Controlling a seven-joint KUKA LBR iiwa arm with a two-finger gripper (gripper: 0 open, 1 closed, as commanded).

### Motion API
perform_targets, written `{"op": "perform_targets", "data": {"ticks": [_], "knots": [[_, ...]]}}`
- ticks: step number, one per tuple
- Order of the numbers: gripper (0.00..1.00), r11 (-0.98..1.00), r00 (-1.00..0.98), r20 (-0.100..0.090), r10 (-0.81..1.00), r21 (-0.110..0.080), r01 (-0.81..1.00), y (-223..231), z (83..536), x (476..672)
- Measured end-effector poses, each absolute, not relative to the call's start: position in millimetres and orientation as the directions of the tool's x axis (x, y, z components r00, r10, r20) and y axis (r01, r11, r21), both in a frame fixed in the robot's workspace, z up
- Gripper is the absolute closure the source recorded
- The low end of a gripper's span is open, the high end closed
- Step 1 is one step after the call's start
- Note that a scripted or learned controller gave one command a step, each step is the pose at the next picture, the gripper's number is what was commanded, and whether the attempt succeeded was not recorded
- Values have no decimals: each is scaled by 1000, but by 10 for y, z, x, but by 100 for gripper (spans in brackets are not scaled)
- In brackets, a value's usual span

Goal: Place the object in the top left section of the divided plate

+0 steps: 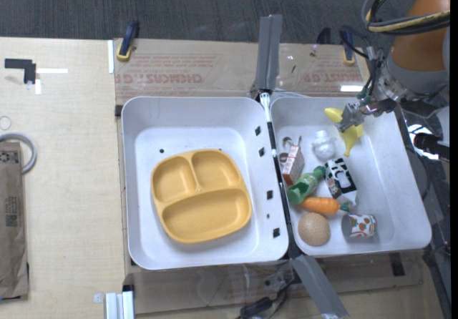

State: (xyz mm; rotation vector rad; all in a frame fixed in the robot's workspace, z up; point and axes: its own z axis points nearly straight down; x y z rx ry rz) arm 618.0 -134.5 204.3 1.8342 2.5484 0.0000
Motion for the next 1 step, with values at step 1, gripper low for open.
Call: {"op": "perform_targets", "data": {"ticks": [1], "knots": [[100, 274, -274, 0, 962, -2, 962, -872, 1909, 5595]]}}
